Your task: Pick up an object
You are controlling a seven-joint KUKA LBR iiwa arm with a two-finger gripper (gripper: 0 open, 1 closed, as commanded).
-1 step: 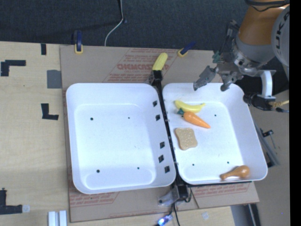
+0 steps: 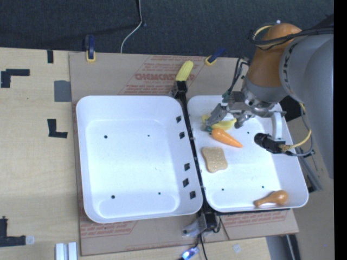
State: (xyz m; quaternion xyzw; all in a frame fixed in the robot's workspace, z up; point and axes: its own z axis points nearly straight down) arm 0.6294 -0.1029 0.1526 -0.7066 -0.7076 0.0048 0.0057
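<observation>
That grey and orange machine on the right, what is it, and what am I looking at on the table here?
It is a robot arm, grey with an orange band, reaching in from the right. At its tip sits a gripper, the part that picks things up. One camera, fixed above the bench, looks down at a slant.

On the bench lie two shallow white bins side by side. The left bin shows bare white floor. The right bin holds toy food: an orange carrot, a tan slice of bread, a yellow piece partly hidden under the gripper, and a brown drumstick-shaped item near the front corner.

The gripper hangs low over the carrot and the yellow piece. I cannot tell from here whether it has hold of anything.
</observation>
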